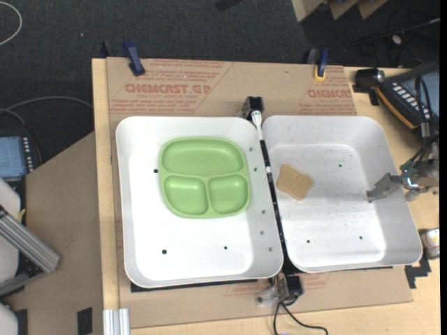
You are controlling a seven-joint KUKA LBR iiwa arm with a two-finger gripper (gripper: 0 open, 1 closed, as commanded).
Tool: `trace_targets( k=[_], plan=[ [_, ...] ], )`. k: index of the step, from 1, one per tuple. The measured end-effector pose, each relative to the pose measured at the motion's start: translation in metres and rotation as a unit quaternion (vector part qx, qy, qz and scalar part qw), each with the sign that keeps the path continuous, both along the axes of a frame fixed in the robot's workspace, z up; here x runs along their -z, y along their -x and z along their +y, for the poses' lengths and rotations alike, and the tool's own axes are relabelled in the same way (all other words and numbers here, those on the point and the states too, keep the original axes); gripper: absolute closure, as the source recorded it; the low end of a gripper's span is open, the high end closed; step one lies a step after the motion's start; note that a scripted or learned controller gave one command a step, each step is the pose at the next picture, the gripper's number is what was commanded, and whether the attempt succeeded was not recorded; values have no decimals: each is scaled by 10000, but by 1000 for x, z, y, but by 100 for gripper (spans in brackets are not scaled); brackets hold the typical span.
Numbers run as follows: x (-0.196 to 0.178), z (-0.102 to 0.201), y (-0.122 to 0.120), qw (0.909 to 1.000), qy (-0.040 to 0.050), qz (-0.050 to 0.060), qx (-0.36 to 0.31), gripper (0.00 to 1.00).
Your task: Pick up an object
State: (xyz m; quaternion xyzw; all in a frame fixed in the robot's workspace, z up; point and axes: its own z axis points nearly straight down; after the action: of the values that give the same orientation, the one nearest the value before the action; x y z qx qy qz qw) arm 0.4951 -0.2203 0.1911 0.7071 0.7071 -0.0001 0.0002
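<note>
Camera view: tan slab [294,182] well left of jaws.

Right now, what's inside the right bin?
The right bin holds one tan slice-shaped piece lying flat near its left wall. The gripper reaches in over the right rim; the floor directly beneath it is covered.

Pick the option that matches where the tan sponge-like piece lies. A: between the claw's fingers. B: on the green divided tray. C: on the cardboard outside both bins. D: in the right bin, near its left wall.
D: the tan piece rests on the floor of the right bin, close to its left wall and apart from the claw at the bin's right side.
</note>
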Motion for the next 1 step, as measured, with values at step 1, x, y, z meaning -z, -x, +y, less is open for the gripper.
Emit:
trace_targets(
  k=[1],
  plan=[
    [89, 118, 5, 10000, -47, 51, -54, 0]
  ],
)
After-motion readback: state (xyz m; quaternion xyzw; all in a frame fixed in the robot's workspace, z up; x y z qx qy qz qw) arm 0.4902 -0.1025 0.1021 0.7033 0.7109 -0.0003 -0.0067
